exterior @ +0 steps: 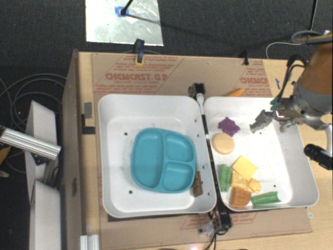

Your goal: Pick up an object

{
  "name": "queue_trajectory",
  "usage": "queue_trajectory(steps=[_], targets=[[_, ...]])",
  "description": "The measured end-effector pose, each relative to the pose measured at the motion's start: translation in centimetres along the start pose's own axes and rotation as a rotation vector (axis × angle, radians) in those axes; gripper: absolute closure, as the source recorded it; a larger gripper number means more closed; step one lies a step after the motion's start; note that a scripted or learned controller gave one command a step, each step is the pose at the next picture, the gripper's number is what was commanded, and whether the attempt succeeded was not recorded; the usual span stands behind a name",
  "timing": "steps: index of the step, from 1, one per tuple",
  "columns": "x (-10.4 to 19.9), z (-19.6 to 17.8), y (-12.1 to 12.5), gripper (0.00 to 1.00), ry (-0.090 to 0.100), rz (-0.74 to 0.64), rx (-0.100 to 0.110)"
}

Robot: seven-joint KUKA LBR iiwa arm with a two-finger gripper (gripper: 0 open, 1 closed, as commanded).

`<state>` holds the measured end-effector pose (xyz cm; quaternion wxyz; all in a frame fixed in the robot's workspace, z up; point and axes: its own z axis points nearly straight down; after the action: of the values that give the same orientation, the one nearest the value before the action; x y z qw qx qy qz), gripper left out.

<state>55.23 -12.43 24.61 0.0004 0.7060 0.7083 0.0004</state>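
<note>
Two shallow white bins sit side by side on a cardboard-covered tabletop [156, 72]. The left bin [117, 119] holds a teal divided plate [162, 160] with three compartments, lying flat near the bin's centre. A small brown piece [197, 184] rests at the lower right of that bin, against the wall shared with the other bin and just beside the plate's edge.

The right bin [291, 160] carries a group of toy food pieces toward its left and lower parts. A purple piece [228, 125] lies in the upper left area, with a round cream-coloured piece [224, 144] just below it. Lower down, a green bean-like piece [225, 177] lies along the left wall, next to a yellow cheese-like wedge [244, 167]. Below the wedge are a small orange-yellow piece [253, 184] and a tan waffle-like block [240, 196], and a second green piece [266, 197] lies near the bin's lower edge, touching or nearly touching the block.

The arm [317, 77] comes in from the right side of the frame, over the upper right of the right bin. The gripper [261, 121] points leftward over bare bin floor, near the purple piece but apart from it. Whether its jaws are spread or pressed together cannot be told from here; nothing is visible between them.

An orange object [235, 92] peeks out on the cardboard just above the right bin.
</note>
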Motion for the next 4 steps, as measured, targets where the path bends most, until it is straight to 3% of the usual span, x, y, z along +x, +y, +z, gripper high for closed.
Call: queue_trajectory(steps=[1, 2, 3, 4], targets=[[0.7, 9.6, 4.7, 0.0, 0.0, -0.004, -0.002], [2.3, 16.3, 7.2, 0.0, 0.0, -0.003, -0.004], [0.4, 16.0, 11.3, 0.0, -0.001, -0.003, -0.005], [2.5, 16.2, 9.1, 0.0, -0.001, -0.003, 0.0]])
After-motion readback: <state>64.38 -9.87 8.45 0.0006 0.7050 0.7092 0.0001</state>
